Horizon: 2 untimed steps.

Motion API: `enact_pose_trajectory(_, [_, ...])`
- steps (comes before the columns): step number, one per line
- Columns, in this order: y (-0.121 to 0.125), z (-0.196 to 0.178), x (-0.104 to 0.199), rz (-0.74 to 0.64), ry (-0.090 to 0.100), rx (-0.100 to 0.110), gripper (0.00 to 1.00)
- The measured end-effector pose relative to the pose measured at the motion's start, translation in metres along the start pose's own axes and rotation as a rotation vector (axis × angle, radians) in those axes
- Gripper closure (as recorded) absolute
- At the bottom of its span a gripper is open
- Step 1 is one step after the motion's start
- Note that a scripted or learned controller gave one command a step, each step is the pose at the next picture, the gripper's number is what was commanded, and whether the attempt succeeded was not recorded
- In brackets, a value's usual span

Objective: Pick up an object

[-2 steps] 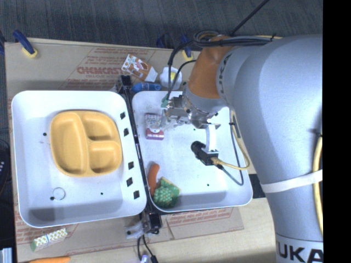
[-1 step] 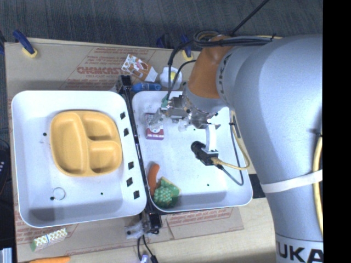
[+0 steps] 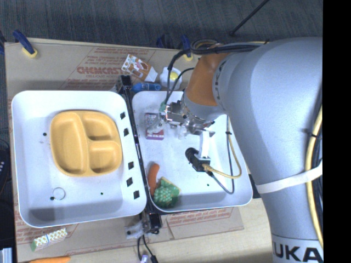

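1. The grey arm comes in from the right, its orange band bent down over the right bin.
2. The gripper sits low at the bin's upper left, close to the wall between the 2 bins.
3. Just beside it lies a small red-and-white packet; whether the gripper is spread or pressed together, I can't tell.
4. A carrot and a green toy crowd the lower left corner; the bin's middle floor is bare.
5. A yellow divided tray sits in the left bin.
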State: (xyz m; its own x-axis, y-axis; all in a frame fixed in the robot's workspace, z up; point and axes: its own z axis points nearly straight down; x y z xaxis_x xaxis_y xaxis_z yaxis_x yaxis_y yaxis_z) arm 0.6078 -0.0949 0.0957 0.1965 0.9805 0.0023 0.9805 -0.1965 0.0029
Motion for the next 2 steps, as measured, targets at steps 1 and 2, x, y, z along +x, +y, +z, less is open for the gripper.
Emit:
enact_pose_trajectory(1, [0.0009, -0.0110, 0.0017, -0.005, 0.002, 0.000, 1.00])
enact_pose_trajectory(2, [0.0007, -0.0109, 0.0017, -0.005, 0.002, 0.001, 0.00])
